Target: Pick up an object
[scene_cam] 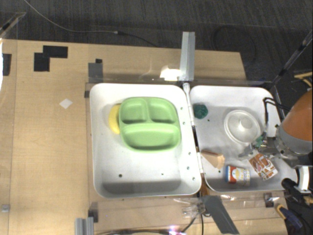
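My gripper (259, 145) hangs over the right bin (220, 94), at the lower right edge of a clear round bowl (240, 125) and just above a brown and white snack packet (264, 167). A small can (237, 175) lies on its side near the bin's front wall. A tan wedge-shaped block (213, 158) sits to the can's left. A teal lump (200, 111) rests near the bin's left wall. Nothing shows as lifted off the bin floor.
The left bin (105, 170) holds a green divided plate (148, 123) with a yellow object (113, 119) partly under its left edge. The arm's orange band (301, 121) and grey wrist overhang the right bin's right side. A metal post (188, 58) stands behind the bins.
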You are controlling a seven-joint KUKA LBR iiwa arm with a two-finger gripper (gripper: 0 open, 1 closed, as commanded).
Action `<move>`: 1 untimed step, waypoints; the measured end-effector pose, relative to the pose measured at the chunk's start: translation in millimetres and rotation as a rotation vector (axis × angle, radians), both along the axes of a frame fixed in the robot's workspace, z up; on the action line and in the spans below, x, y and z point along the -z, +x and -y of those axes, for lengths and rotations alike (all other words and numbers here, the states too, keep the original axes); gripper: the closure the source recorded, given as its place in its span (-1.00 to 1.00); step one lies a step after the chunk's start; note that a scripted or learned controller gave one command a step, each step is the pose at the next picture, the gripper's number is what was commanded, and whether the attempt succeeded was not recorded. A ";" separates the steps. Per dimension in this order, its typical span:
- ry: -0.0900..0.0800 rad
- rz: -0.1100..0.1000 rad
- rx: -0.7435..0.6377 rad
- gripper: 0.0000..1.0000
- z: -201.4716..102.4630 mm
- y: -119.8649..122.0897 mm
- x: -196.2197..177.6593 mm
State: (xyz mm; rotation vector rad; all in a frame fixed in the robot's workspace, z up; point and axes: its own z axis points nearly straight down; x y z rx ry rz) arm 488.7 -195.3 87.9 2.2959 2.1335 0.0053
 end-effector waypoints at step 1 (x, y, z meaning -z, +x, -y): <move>-0.001 0.003 0.000 1.00 0.2 1.0 -10.9</move>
